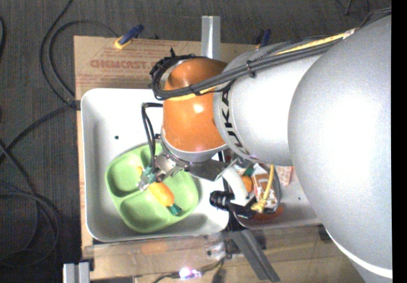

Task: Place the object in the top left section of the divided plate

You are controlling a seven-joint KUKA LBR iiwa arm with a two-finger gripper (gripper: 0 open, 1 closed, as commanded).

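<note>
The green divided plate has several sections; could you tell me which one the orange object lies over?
The right-hand section of the green divided plate, under the gripper. The orange object lies there; the left and lower sections show bare green.

Right bin (pixel 299 202) and part of divided plate (pixel 127 173) under the arm (pixel 305 123)

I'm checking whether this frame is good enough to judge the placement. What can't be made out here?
- End effector, camera view: the orange wrist band overhangs it, so its grip state is unclear.
- Orange object: too small to identify, and contact with the end effector is unclear.
- Green divided plate: its right side lies under the arm.
- Right bin: mostly covered by the grey arm.
</note>
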